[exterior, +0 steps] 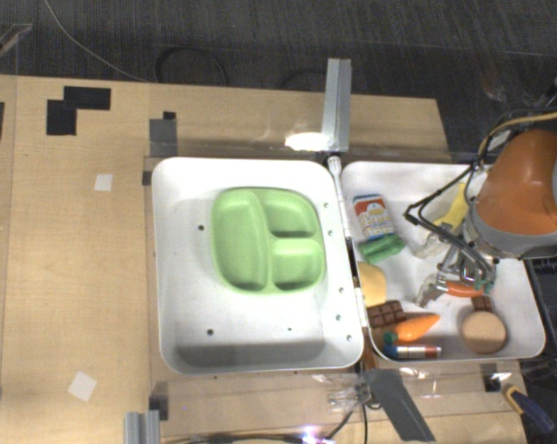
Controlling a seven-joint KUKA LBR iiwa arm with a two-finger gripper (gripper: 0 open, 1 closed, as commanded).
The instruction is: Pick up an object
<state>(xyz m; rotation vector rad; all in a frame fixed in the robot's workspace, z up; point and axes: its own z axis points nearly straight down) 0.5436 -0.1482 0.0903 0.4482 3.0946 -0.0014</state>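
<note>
gripper low in right bin | jaws: can't tell, clutter hides the tips | targets: carrot, chocolate bar, round bun just beside | risk: crowded pile, fingers may snag neighbours or close on nothing

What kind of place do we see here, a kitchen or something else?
Probably a robot test bench in a lab, not a kitchen. Two white bins sit on a wooden bench; one holds a green divided tray, the other toy food such as a carrot. The arm's hand reaches in.
</note>
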